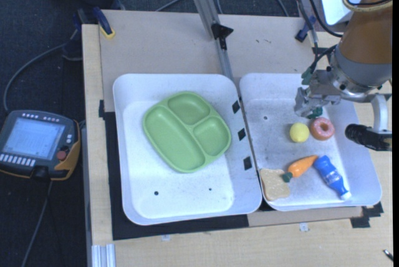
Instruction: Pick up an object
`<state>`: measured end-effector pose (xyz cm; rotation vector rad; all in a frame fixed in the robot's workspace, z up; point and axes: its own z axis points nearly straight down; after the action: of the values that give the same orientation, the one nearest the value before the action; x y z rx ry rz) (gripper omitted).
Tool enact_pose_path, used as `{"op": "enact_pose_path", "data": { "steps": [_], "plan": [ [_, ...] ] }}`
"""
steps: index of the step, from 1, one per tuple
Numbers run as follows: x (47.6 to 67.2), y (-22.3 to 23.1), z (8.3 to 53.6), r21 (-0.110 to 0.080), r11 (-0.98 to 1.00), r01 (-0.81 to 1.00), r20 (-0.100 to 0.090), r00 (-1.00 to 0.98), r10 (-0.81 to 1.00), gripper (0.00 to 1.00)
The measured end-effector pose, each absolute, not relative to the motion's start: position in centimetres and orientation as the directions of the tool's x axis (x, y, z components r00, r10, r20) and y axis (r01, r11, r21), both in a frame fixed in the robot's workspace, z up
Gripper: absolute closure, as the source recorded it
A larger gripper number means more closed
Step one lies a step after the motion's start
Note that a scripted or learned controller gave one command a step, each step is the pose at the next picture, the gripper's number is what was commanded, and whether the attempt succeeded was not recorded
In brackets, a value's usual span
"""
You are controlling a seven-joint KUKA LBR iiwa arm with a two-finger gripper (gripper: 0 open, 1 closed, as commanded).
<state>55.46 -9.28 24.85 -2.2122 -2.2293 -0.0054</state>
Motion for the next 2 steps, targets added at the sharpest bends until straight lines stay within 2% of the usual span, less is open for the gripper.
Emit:
{"op": "enact_pose_path", "data": {
  "steps": [1,2],
  "plan": [
    [57.2,-3.9,24.6,0.002,0.007,1.0,0.002,-0.007,1.0,1.0],
    [57.9,1.0,23.3,-0.003,0.006,1.0,0.002,-0.006,1.0,1.0]
  ]
}}
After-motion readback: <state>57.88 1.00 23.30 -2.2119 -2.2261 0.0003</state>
